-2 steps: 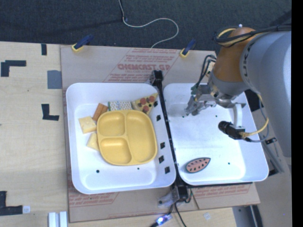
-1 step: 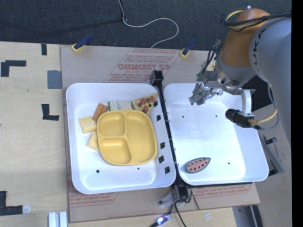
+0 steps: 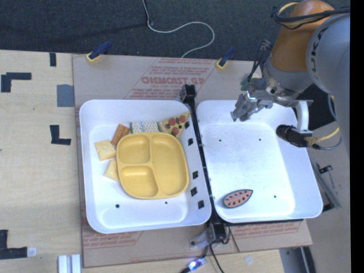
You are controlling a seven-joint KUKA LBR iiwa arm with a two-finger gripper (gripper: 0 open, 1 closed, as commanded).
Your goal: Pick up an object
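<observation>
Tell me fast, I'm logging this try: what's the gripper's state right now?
Gripper: over the right bin's far edge, nothing seen in it; open or shut cannot be told.

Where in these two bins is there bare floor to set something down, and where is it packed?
Right bin: bare floor across the middle and far end, bordered by the hand at the far rim and the pink oval piece near the front wall. Left bin: crowded; the yellow divided plate fills the centre with small items packed beside and behind it. A bare strip runs along its front.

A light wooden bench (image 3: 34, 169) under brown cardboard (image 3: 165, 78), dark carpet (image 3: 74, 10) beyond, crossed by a white cable (image 3: 182, 27).
</observation>
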